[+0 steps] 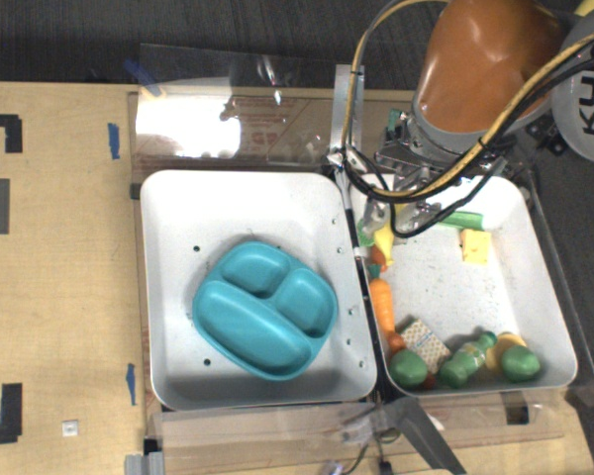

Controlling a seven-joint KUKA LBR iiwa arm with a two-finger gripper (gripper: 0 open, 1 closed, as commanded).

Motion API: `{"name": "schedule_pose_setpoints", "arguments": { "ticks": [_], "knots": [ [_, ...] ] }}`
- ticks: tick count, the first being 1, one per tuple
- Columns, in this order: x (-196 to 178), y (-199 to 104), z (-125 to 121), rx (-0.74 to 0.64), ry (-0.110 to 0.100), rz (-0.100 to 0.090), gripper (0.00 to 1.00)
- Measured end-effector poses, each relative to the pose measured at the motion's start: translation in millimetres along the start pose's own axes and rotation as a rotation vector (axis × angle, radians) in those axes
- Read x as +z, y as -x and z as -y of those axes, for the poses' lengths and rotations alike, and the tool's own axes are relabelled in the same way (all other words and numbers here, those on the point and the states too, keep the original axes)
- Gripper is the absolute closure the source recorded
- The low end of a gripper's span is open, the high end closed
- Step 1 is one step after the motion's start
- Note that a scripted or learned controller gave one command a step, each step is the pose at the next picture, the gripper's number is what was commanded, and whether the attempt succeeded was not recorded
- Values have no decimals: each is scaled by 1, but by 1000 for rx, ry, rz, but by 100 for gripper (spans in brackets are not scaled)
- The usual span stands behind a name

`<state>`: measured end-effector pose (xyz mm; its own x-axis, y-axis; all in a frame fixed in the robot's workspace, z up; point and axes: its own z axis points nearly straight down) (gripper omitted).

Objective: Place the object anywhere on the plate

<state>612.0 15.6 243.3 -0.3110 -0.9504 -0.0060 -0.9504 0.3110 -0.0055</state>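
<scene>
the blue divided plate (265,308) lies in the left bin (168,216), well to the lower left of the gripper (379,228), with nothing on it. the gripper hangs low over the near-left corner of the right bin (544,295), beside the wall between the bins; whether it is wide or narrow cannot be told under the wrist and cables. just below it lie a small yellow piece (382,238) and an orange carrot (382,306). a yellow block (474,247) sits to its right. green vegetables (465,364) cluster further below, along the front wall.
</scene>
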Motion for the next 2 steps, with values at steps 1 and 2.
{"name": "schedule_pose_setpoints", "arguments": {
  "ticks": [1,2],
  "knots": [
    [-19,27,-12,-238,-1,1,100],
    [-15,29,-55,288,2,-2,100]
  ]
}}
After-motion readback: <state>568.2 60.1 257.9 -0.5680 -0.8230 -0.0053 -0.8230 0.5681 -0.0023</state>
